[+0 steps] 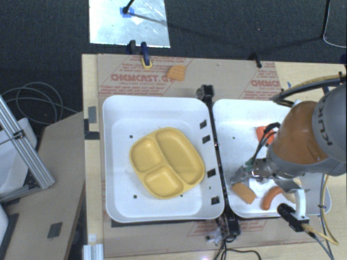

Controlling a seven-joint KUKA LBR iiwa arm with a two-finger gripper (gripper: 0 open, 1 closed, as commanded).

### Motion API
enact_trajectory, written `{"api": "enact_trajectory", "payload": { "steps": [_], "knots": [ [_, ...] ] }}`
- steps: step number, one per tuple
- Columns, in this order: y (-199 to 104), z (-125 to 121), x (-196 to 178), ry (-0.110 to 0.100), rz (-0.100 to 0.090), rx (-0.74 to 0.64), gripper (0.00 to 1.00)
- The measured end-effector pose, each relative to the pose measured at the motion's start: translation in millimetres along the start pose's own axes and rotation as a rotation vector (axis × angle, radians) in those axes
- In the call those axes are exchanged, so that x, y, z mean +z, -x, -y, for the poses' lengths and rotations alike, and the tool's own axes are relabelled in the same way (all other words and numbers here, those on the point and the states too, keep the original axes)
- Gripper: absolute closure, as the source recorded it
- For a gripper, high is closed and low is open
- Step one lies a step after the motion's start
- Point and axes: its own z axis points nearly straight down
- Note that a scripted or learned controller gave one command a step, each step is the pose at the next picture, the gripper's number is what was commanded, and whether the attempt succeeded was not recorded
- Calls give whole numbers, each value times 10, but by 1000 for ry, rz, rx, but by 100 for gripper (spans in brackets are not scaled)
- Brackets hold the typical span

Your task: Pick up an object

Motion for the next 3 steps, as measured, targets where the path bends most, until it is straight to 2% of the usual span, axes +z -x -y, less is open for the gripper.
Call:
{"api": "enact_trajectory", "payload": {
  "steps": [1, 2, 3],
  "knots": [
    [-490, -23, -1890, 21, -1, -12, 0],
    [289, 7, -2563, 11, 5, 3, 0],
    [635, 40, -1021, -11, -1, 2, 0]
  ]
}}
